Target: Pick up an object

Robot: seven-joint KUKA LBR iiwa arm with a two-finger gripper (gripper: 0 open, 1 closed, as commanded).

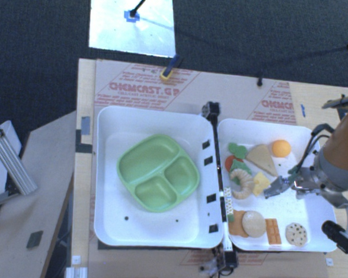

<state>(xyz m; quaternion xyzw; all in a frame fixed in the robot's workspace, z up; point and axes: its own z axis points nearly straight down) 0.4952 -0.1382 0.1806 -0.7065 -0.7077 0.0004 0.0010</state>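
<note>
The right bin (299, 135) holds several toy foods: an orange ball (281, 148), a tan cheese wedge (262, 159), a green leafy piece (238, 150), a curled shrimp-like piece (241, 183), a yellow chunk (260, 183), a round bun (253, 223), an orange wafer (273, 230) and a chocolate-chip cookie (296, 234). My gripper (276, 188) reaches in from the right, low over the middle of this bin. Its tip sits just right of the yellow chunk. I see nothing held between the fingers.
The left bin (110, 160) carries a green divided plate (158, 172). A black clip strip (214, 174) runs between the two bins. The arm's body (339, 159) covers the right bin's right side. Cardboard (183, 85) lies under both bins.
</note>
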